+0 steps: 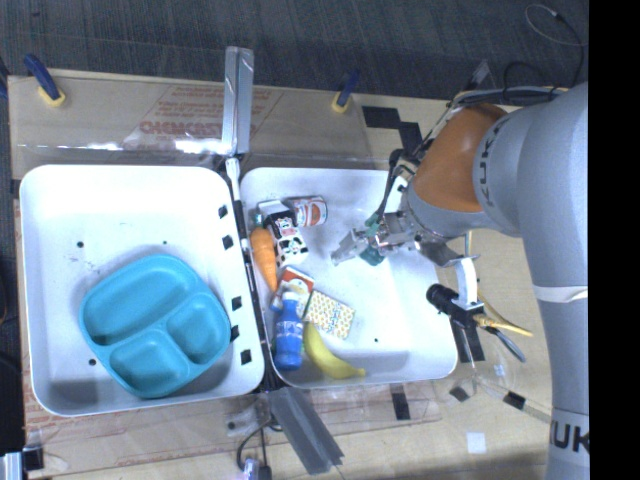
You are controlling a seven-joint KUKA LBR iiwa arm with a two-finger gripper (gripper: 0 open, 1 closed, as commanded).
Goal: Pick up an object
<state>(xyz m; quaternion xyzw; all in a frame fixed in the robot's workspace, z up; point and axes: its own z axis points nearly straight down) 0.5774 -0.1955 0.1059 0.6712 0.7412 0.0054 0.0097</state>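
Two white bins (60,198) on a tan bench (90,98); dark floor (300,18).

One camera fixed above the bench (90,98), looking down at a slant, far enough to catch both bins (50,268), the arm (540,178) entering from the right

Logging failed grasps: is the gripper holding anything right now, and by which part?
Cannot be told: the two-finger gripper hangs over the right white bin, its tips too blurred to judge.

Blue tray (150,328), orange carrot (264,258), yellow banana (330,358), white bins (50,198).
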